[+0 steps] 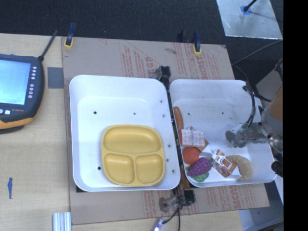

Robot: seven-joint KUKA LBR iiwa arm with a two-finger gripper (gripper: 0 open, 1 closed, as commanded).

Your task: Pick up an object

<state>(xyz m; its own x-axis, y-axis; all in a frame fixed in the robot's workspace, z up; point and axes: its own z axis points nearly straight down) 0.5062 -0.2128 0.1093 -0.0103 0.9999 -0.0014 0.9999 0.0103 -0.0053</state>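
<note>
Hovering in the right bin (211, 88), the gripper (232, 137), jaws' state untellable, sits just above the croissant (243, 166).

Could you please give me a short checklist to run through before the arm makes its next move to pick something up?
1. Two-finger gripper is over the right white bin: ok.
2. Fingers open for a grasp: cannot tell.
3. Something already held: cannot tell.
4. Pale curved banana-shaped toy lies apart from the gripper, unobstructed: ok.
5. Purple grape bunch toy, orange round fruit and small printed packets crowd together: not ok for a clean grasp.
6. Yellow three-compartment plastic plate sits flat in the left white bin: ok.
</note>
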